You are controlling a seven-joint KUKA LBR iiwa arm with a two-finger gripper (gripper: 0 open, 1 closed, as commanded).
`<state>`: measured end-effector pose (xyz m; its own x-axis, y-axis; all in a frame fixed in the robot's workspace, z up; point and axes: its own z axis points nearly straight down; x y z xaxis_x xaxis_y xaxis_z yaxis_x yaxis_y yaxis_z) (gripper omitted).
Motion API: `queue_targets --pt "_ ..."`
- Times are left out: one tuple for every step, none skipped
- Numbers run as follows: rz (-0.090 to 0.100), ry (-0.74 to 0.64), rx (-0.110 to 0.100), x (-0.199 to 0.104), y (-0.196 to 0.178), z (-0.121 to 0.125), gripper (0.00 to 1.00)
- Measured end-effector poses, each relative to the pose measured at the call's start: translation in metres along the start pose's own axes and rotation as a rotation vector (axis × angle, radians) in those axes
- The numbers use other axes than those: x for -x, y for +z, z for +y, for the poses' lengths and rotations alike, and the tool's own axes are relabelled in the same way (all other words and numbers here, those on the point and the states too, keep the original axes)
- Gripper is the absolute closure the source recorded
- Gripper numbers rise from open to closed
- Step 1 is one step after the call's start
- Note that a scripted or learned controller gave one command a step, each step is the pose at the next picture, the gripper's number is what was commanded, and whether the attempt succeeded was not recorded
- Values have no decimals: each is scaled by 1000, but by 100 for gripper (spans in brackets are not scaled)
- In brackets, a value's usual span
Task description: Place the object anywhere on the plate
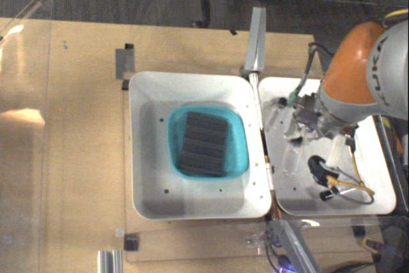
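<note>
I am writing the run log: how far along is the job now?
Looks done: the dark ribbed block lies flat on the blue plate in the left bin. In hand: the end effector is over the right bin, away from the plate. Left: nothing apparent.

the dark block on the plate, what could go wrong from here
The dark block covers much of the teal plate, so a nudge could push an end over the rim.
The gripper hangs over the right bin near the dividing wall; a sweep toward the plate might clip it.
</note>
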<state>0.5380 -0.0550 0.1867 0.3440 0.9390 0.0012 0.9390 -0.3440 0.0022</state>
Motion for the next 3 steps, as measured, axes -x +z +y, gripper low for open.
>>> queue_targets --pt "1 -60 2 -83 2 3 100" --pt "1 -59 2 -83 2 3 0" --pt "2 -41 5 -29 -111 -42 0"
